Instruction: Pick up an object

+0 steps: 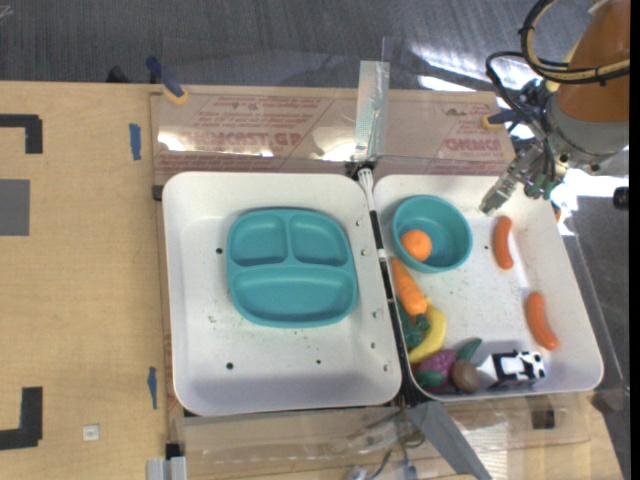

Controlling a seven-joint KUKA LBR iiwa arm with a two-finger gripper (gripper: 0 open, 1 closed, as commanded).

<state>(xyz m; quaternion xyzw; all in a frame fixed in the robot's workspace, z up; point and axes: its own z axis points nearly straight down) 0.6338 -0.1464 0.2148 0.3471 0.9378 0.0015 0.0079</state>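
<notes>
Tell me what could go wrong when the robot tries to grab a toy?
The gripper hangs between the bowl and a sausage, so coming straight down it could bump the bowl's rim or nudge the sausage away. The carrot, banana and other toys lie bunched along the bin's edge, so the gripper might catch two at once or jam against that wall.

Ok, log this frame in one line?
gripper: above right bin, nothing held | teal bowl: holds orange ball | pick: not started

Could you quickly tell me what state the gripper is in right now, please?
Gripper: above the right bin's back edge, near the teal bowl; it holds nothing, and open or shut cannot be told.
</notes>
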